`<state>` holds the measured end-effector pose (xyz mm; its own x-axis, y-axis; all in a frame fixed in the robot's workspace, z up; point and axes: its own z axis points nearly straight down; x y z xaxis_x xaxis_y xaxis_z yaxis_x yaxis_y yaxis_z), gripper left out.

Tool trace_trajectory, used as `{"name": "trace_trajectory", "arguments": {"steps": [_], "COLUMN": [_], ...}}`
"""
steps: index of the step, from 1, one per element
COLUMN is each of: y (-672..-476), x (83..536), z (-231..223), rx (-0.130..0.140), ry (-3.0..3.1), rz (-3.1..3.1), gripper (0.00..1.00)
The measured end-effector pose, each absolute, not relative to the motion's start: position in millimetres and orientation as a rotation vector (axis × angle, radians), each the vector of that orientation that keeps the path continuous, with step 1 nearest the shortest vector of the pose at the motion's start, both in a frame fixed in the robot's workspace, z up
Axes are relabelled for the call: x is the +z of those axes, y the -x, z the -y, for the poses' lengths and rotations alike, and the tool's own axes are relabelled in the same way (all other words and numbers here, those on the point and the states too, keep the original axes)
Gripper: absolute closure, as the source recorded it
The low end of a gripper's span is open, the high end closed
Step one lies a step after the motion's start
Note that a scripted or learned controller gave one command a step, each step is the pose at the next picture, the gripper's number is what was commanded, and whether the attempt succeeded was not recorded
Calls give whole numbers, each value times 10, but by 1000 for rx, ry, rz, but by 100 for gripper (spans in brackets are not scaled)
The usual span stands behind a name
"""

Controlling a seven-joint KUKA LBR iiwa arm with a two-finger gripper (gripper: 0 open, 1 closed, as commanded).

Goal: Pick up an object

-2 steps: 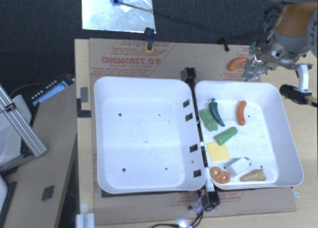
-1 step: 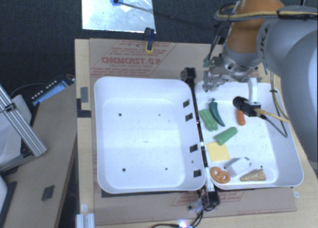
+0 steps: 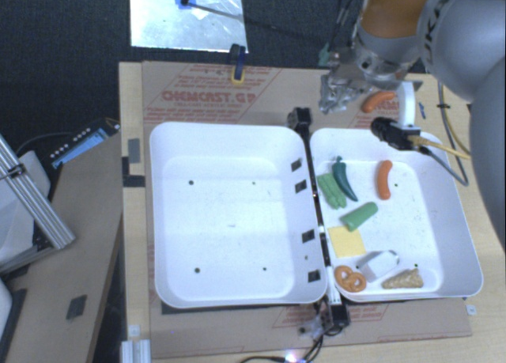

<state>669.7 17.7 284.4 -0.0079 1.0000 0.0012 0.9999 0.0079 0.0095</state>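
My gripper (image 3: 338, 99) hangs above the far edge of the right bin (image 3: 443, 219), near its back-left corner. Just to its right shows a small orange piece (image 3: 379, 102); I cannot tell whether it lies on the cardboard or is carried. In the right bin lie a dark green pepper (image 3: 342, 176), a light green pod (image 3: 329, 190), an orange sausage (image 3: 384, 179), a green cylinder (image 3: 360, 215), a yellow square (image 3: 346, 241), a pretzel (image 3: 349, 278), a pale grey block (image 3: 379, 262) and a tan wedge (image 3: 403, 279).
The left bin (image 3: 229, 211) sits beside the right one, joined by a black hinge strip (image 3: 312, 203). Both rest on a cardboard sheet (image 3: 205, 92). A shiny foil sheet (image 3: 190, 5) lies behind, and a metal frame (image 3: 32, 203) stands at the left.
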Motion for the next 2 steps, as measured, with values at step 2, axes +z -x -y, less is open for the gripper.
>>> {"name": "trace_trajectory", "arguments": {"steps": [2], "y": [-6686], "x": [2085], "z": [-1128], "rx": [0], "ry": [-2216], "rz": [-2227], "gripper": [100]}}
